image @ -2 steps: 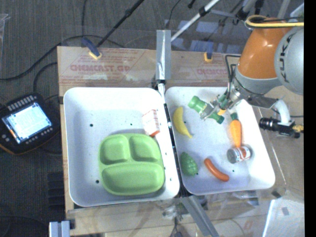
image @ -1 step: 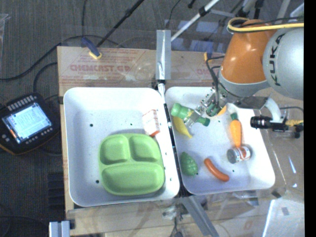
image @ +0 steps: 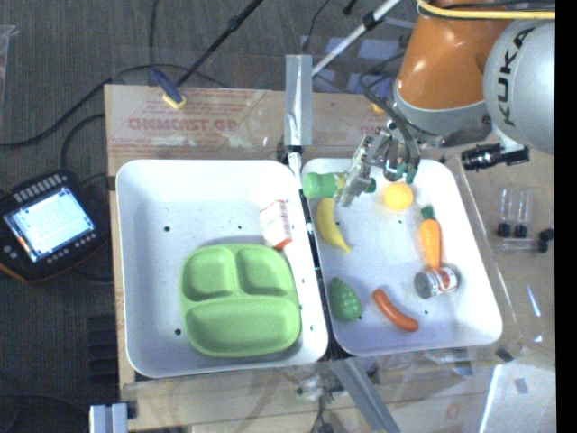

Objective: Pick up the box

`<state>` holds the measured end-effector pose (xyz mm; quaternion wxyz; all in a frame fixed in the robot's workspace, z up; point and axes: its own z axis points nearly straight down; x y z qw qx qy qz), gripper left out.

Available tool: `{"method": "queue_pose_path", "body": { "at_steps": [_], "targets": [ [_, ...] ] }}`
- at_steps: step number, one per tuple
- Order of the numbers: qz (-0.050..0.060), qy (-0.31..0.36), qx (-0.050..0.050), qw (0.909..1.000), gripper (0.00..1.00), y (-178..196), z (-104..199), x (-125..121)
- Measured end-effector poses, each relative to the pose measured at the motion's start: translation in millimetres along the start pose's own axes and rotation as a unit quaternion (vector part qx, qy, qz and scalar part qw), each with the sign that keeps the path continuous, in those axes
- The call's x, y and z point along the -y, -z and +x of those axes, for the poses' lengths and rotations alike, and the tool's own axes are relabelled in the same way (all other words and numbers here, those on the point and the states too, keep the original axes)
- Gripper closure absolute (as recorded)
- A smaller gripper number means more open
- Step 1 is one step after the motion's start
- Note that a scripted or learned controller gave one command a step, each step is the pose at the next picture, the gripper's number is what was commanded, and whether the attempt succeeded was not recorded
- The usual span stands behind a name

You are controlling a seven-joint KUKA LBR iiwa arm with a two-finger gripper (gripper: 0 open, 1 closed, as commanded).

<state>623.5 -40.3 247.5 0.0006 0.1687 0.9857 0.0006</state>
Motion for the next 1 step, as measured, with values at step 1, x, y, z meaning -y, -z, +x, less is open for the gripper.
{"method": "queue_pose_path", "body": {
  "at_steps": [1],
  "targets": [
    [-0.002, 0.000, 0.000, 1.0000, 1.00, 7.4, -1.0, -1.5]
  ]
}}
